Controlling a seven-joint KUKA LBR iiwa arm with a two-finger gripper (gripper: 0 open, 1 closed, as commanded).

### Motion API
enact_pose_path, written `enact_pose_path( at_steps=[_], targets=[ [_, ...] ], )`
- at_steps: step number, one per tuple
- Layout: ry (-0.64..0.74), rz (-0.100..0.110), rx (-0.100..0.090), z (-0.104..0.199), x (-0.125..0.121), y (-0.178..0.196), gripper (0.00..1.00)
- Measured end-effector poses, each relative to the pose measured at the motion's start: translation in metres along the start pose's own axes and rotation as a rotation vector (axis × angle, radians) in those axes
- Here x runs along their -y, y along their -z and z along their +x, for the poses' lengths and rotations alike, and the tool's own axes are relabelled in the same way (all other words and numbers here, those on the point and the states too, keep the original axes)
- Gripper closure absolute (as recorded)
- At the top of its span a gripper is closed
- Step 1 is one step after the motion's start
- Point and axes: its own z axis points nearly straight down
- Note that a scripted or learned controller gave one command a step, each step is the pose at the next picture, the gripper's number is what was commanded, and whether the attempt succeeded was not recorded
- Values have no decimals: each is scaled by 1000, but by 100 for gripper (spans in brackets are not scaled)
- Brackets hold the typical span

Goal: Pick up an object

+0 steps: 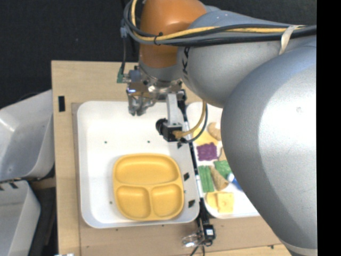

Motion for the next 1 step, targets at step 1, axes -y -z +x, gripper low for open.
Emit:
enact_pose_path(
  at_steps=[1],
  targets=[
    [10,-20,-9,47,29,114,100]
  ],
)
